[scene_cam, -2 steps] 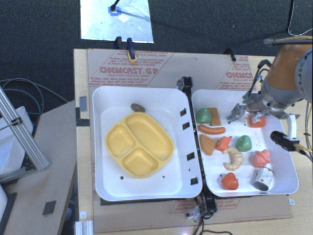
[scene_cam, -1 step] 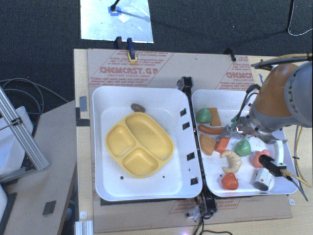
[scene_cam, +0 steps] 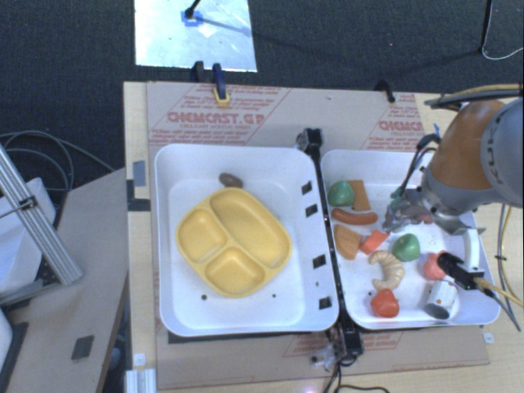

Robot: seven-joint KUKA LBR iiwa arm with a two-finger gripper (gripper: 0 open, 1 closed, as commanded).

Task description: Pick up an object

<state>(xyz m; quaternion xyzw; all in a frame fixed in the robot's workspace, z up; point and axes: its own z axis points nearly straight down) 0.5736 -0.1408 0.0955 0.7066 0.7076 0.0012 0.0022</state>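
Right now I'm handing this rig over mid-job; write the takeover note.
Gripper: low in the right bin, above the small orange piece and beside the green piece; nothing visibly held.
Right bin also holds a green round toy, sausage, tan slice, croissant, red tomato, and a metal cup.
Left bin: yellow divided tray, small brown item.
Done: approach. Left: grasp and lift an object.

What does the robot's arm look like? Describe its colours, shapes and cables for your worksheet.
The rounded grey arm carries a broad orange band above the wrist. Thin dark cables loop beside it. The small dark metal gripper sits at its tip.
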